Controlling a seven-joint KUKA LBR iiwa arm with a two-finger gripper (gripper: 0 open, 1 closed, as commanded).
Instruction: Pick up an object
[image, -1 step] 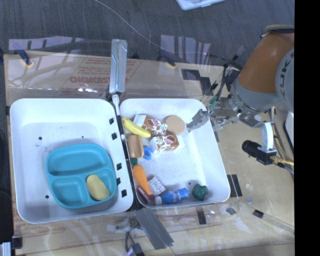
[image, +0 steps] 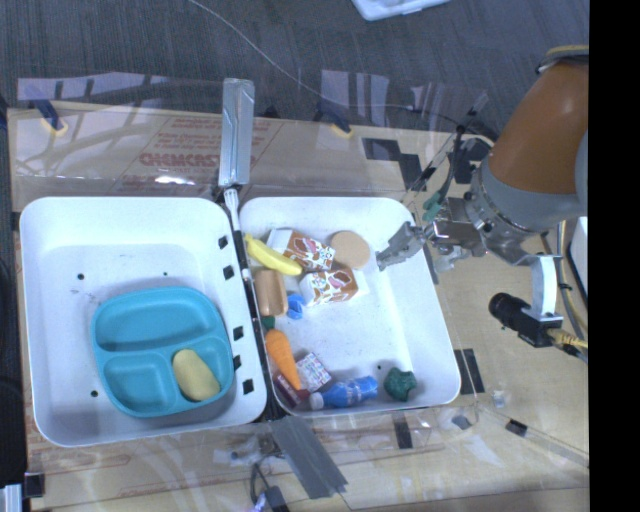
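My gripper (image: 397, 247) hangs over the upper right part of the right bin (image: 425, 320), just right of a round tan disc (image: 350, 247). Nothing shows in its grasp. Along the bin's left side lie a yellow banana (image: 272, 257), two printed snack packs (image: 318, 268), a tan sausage-like roll (image: 270, 292) and a small blue piece (image: 295, 307). An orange carrot (image: 282, 358), a small red-and-white packet (image: 312, 372), a blue bottle (image: 347, 392) and a dark green lump (image: 400, 383) lie along the near edge.
The left bin (image: 60, 250) holds a teal divided tray (image: 150, 330) with a yellow oval object (image: 197, 373) in its near right compartment. A grey post (image: 236, 130) stands at the back between the bins. The arm's orange band (image: 540, 125) is at the right.
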